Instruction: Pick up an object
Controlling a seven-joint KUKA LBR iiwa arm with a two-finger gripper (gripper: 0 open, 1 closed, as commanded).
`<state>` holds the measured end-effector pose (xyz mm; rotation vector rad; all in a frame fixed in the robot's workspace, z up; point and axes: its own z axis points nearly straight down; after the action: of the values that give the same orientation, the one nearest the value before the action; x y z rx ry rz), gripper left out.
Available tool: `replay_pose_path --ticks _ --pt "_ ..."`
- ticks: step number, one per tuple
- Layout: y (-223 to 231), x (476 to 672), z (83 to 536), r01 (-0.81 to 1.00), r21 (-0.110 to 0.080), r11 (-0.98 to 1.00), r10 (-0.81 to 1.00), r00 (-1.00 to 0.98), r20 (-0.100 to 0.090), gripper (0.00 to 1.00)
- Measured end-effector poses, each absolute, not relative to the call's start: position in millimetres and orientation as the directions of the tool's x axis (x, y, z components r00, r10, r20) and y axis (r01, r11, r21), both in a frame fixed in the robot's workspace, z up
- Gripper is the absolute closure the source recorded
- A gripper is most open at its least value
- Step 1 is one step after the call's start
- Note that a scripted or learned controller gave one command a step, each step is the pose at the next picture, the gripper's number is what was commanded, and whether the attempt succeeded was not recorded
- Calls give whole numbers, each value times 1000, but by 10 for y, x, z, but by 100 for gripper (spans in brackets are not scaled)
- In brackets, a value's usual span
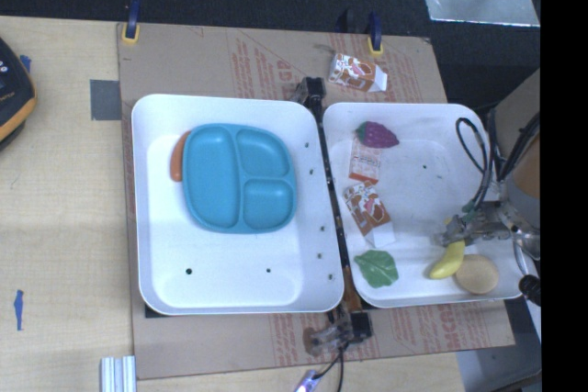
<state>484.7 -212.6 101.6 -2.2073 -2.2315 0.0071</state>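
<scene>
The right bin (432, 128) holds a purple berry-like toy (378, 134), two snack packets (365, 164) (367, 208), a green leafy toy (377, 267), a yellow banana (446, 263) and a tan round object (477, 274). My gripper (467, 231) reaches in from the right edge and hovers just above the banana's upper end, close to the bin's right wall. Its tip is small and cluttered in this view, and I see nothing clearly held in it.
The left bin (161, 262) holds a blue divided plate (240, 177) with an orange object (175, 157) tucked under its left edge. Another snack packet (357, 73) lies on the cardboard behind the bins. Black cables (473, 151) loop over the right bin's right side.
</scene>
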Motion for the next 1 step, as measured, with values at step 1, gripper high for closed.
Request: replay_pose_path --ticks 1 --pt "-1191 4928 913 1000 -4 8 1000 -8 1 100"
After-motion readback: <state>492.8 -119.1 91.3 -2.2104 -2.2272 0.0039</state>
